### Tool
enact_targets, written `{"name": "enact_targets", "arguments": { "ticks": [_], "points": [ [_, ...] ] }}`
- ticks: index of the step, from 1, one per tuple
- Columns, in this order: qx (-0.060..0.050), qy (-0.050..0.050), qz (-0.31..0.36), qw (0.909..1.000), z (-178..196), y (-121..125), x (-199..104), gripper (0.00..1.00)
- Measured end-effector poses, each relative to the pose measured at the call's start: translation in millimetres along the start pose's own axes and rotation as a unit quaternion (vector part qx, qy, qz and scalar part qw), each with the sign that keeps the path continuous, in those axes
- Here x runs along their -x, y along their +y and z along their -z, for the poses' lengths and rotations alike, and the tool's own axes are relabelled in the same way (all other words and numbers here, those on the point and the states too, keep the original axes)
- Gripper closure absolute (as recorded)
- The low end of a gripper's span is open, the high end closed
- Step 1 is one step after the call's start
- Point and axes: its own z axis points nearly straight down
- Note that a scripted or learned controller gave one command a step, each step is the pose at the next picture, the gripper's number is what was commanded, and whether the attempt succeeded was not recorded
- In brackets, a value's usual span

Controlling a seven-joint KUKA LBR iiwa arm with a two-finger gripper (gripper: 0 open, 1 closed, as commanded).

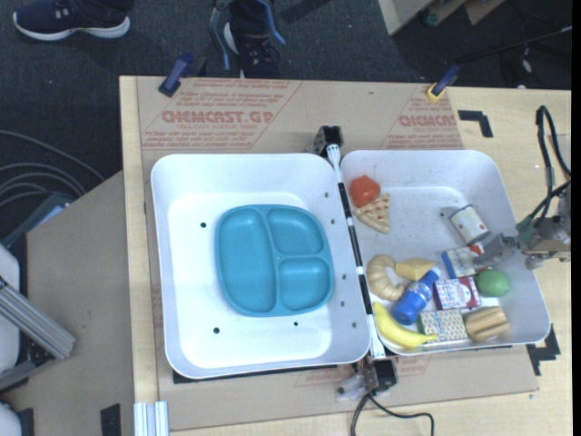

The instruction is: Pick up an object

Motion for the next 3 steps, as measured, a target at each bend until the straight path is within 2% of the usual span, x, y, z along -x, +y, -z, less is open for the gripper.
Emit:
{"name": "enact_targets", "arguments": {
  "ticks": [1, 2, 3],
  "points": [
    [0.000, 0.000, 0.001, 1.0000, -109.2, 31.5, -75.9, 0.00],
    [0.001, -0.001, 0.000, 1.0000, -98.9, 32.0, -74.8, 1.00],
    [0.001, 0.000, 0.001, 1.0000, -78.7, 68.6, -108.7, 1.00]
  ]
}}
